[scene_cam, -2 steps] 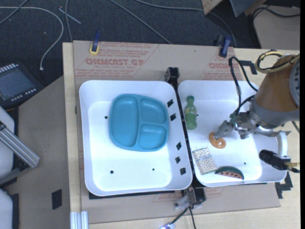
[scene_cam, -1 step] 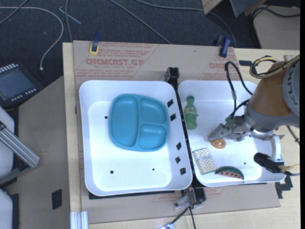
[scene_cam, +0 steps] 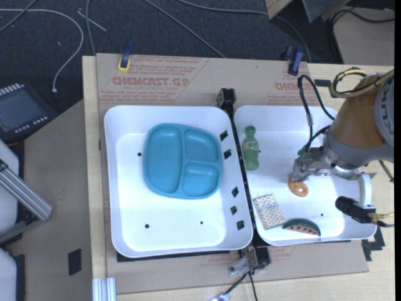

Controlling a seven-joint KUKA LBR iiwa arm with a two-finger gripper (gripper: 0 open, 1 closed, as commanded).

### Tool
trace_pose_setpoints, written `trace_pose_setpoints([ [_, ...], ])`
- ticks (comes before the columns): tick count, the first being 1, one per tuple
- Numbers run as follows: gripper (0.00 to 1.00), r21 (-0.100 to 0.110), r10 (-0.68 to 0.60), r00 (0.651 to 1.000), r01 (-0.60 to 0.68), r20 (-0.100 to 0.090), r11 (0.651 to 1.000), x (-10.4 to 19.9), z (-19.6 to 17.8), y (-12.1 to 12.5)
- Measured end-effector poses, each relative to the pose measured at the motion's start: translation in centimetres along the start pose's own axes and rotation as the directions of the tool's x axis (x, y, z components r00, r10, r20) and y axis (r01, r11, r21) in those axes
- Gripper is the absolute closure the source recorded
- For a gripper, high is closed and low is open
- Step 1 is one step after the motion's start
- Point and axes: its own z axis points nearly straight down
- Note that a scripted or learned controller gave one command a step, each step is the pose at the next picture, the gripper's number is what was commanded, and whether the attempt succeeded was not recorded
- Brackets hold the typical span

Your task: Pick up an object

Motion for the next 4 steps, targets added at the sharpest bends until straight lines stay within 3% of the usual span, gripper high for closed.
trace_pose_setpoints([
  [2,1.0,0.006,0.001,1.0,-0.001,0.006,1.0,0.7,-8.9,0.3],
  [3,1.0,0.004,0.001,1.0,-0.001,0.007,1.0,0.6,-15.3,0.6],
  [4,1.0,0.014,-0.002,1.0,0.002,0.002,1.0,5.9,-13.8,-0.6],
])
